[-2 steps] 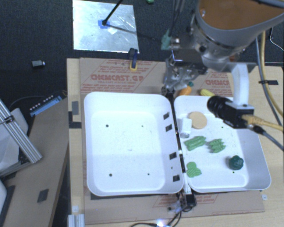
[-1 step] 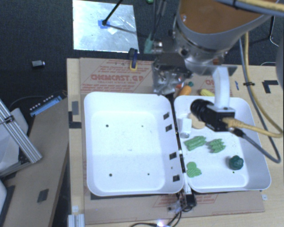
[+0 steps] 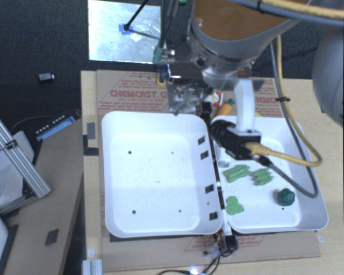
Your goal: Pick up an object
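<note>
Four green toys (image 3: pixel 236 173) are lying in the right bin (image 3: pixel 317 215).
Gripper (image 3: pixel 185 102), state unclear, is hovering over the left bin's (image 3: pixel 156 121) far rim, risking a strike.

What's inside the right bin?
The right bin holds a pale green strip, a green sprig, a green disc and a dark green lump. An orange item peeks out at the back; the arm hides the rest.

— We see a broad orange band (image 3: pixel 236 16) round the arm (image 3: pixel 329 64), don't we?
— We do. Its casing elsewhere looks smooth, rounded and grey to us, with a paler grey ring (image 3: pixel 228 56) under the band.
— And the gripper (image 3: pixel 185 103)?
— We make out bare silvery metal, small and angular.
</note>
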`<state>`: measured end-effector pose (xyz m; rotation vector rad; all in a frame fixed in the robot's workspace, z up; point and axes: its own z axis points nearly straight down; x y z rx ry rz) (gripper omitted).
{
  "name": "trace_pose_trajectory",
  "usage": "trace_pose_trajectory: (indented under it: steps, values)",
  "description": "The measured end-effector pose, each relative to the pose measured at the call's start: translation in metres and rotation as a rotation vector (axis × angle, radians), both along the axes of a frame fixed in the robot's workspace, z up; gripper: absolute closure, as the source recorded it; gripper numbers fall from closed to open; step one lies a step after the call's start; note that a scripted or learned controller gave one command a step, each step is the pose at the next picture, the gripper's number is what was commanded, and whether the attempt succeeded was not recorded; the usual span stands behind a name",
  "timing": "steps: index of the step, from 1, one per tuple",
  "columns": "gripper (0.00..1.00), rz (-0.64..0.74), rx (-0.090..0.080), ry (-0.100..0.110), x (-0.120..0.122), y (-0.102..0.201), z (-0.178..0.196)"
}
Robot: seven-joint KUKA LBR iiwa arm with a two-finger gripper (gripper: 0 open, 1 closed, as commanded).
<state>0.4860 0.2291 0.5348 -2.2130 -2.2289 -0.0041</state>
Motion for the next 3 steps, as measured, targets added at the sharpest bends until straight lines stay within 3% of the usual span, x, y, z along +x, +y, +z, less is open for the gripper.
trace_pose_trajectory:
  steps: [3]
  values:
    - [1.00, -0.002, -0.002, 0.000, 0.0004, 0.0048, 0.0001]
